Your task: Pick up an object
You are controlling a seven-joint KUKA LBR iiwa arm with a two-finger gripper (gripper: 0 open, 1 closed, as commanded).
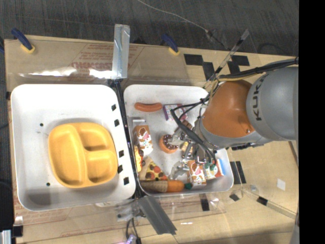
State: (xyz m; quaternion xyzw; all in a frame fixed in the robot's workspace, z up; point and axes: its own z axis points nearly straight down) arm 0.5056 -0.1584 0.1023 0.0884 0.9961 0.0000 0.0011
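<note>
At the left of the frame, the left bin (20, 136) holds a yellow tray (81, 153) with compartments. Right of the middle, the right bin (162, 91) is crowded: a sausage (148, 107) at its upper left, a donut (168, 143) in the middle, a pizza slice (151, 172), a cone (155, 186) and a carrot (175, 186) along the lower edge, and small cartons (198, 173) lower right. The claw (187, 151) is low in this bin, just beside the donut, among cables; I cannot tell whether it is apart or together. The arm (254, 111) covers the bin's right side.
</note>
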